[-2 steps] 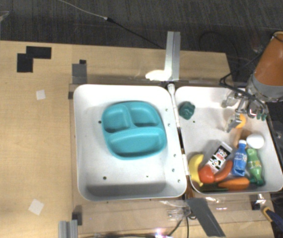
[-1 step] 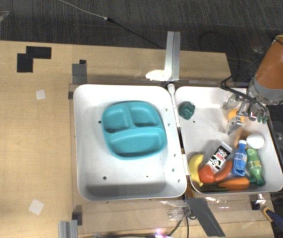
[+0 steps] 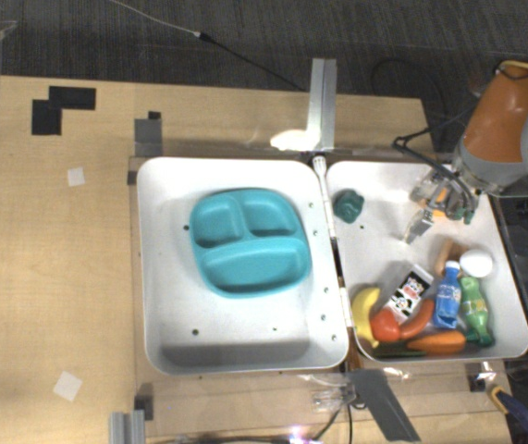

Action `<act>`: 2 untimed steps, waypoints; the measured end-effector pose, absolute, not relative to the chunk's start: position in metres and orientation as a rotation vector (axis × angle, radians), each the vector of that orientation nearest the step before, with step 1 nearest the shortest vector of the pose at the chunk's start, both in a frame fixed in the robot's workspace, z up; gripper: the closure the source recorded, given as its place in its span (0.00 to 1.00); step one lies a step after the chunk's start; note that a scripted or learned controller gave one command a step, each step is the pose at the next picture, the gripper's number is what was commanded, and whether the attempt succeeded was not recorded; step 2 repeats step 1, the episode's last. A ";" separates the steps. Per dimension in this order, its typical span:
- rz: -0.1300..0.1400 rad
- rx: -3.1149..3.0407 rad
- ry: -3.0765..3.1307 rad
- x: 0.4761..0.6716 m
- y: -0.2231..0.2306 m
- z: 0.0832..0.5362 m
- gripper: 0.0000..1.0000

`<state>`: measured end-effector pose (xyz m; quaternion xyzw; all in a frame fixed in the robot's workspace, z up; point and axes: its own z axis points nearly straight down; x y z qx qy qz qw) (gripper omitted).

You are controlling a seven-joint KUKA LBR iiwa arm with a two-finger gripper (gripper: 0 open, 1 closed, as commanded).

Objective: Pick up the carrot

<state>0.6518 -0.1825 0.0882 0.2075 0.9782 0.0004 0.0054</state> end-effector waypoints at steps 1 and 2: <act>0.001 0.636 3.053 0.656 -0.181 0.103 1.00; 0.001 0.636 3.053 0.656 -0.181 0.103 1.00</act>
